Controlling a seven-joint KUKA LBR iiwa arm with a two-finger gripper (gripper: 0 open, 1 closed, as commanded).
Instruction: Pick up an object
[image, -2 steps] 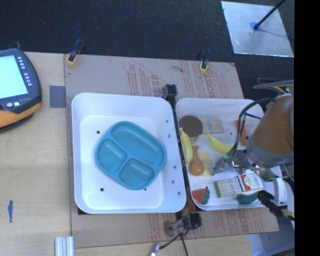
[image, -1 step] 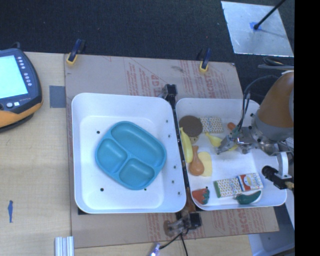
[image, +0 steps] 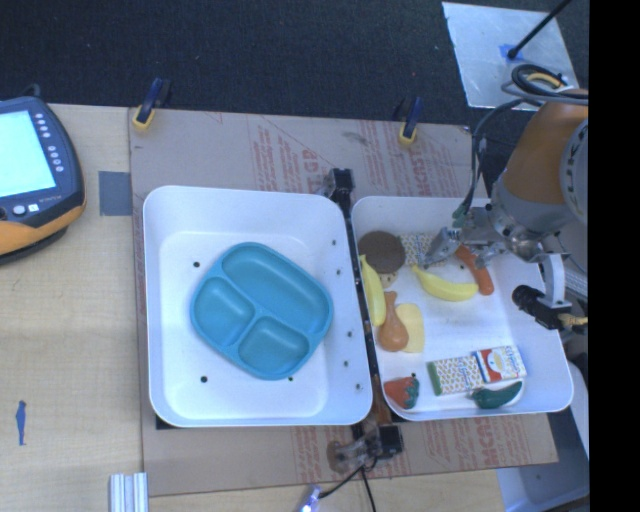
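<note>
The claw (image: 445, 245) hovers over the right bin (image: 540, 400), fingers spread and empty, just above the banana (image: 447, 288) beside the carrot (image: 476, 270). Centre over the banana, descend vertically, and close across its narrow width.

The robot arm (image: 545, 165) was grey with a big orange band, black cables, and a small metal pincer (image: 447, 243).

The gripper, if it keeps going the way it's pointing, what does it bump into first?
Probably the yellow banana. The gripper points down and left into the right bin, and the banana lies just under its tips. Height is hard to judge from above.
</note>
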